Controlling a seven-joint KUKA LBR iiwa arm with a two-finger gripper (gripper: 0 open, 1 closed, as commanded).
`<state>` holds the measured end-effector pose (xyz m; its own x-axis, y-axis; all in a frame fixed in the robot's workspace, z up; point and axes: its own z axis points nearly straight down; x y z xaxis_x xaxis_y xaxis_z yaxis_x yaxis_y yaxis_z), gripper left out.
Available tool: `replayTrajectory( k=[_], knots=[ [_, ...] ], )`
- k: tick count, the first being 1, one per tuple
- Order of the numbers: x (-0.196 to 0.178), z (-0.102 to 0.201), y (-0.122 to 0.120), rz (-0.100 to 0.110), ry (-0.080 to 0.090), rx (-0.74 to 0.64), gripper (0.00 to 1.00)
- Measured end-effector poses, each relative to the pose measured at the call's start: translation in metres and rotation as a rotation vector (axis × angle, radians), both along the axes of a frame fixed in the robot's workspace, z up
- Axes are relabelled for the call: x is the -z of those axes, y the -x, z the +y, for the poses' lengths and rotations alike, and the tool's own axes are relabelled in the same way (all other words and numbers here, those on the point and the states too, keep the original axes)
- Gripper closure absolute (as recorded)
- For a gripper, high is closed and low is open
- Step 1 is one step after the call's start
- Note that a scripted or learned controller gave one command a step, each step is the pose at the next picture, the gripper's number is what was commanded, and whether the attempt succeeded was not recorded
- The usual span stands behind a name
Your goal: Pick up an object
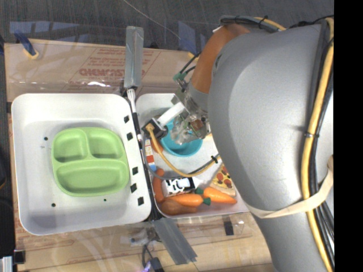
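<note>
Objects crowd the right bin point(148, 102): a blue bowl point(182, 146) in the middle, a carrot point(182, 200) and a pizza-slice toy point(223, 181) along the near edge, and a small black-and-white item point(177, 184) between them. They lie heaped against one another, likely tipped in loose so the arm has plenty to try for. The gripper point(186, 126) hangs over the bowl, low among the clutter; whether it grips anything I cannot tell, since the wrist and cables hide its tips. The left bin point(28, 112) holds a green divided plate point(89, 161), lying flat. Both bins sit on a wooden bench point(68, 61) topped with printed cardboard, on dark carpet point(68, 4).
</note>
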<state>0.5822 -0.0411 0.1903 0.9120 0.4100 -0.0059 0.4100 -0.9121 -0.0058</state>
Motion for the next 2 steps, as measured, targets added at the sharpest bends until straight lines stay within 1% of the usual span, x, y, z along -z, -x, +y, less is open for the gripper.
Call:
replayTrajectory(
  k=[1,2],
  knots=[
    [-0.001,0.063,-0.041,-0.007,0.003,0.214,1.0],
    [-0.014,0.053,-0.043,-0.007,0.004,0.215,1.0]
  ],
)
